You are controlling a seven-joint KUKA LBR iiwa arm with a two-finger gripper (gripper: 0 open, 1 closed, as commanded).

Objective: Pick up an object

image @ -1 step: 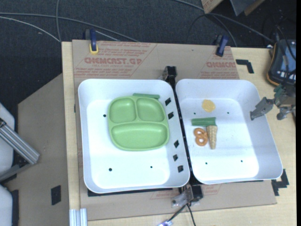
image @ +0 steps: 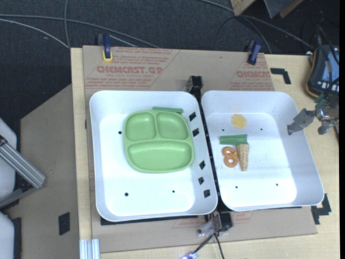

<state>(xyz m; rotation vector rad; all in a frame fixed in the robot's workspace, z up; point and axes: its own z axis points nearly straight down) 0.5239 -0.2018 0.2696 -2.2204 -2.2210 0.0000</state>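
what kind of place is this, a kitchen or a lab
Most likely a robot lab bench: two white bins clamped to a board, toy food beside a green plate, and loose cables on carpet.

Red lettering reading "CHEMCAST GP" runs across the brown protective sheet (image: pixel 140 63) behind the left bin, and again (fainter, partly cut off) behind the right bin; smaller print beneath is illegible.

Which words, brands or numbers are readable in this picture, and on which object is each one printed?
"CHEMCAST GP": red print on the brown sheet behind the left bin; the last letters are uncertain.
A red print of the same kind on that sheet behind the right bin: too blurred to read.
Smaller red lines under both prints: too small to read.
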